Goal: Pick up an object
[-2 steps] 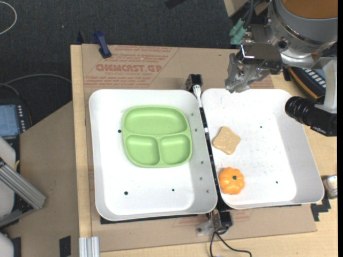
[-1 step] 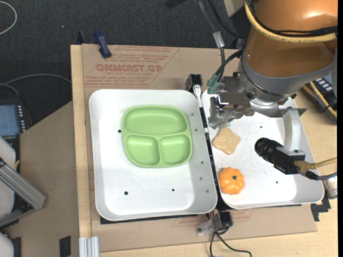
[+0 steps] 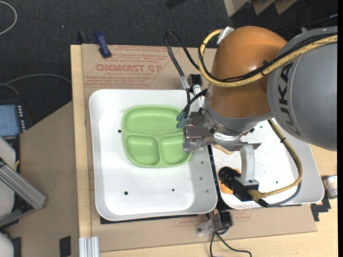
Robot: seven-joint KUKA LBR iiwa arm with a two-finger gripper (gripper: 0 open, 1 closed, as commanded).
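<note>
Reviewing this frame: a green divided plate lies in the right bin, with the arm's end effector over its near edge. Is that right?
Not quite. The camera view shows the green divided plate lying in the left bin, not the right one. The rest stands: the end effector sits over the plate's right edge, where the two bins meet.

Dark carpet floor (image 3: 48,15), brown bench board (image 3: 134,63), perhaps cardboard

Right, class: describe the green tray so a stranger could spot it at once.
Find the two white bins on the bench and take the left bin. Inside it lies the green tray, pale lime, rounded, divided into three compartments, its right edge beside the arm. Nothing else there is green.
</note>
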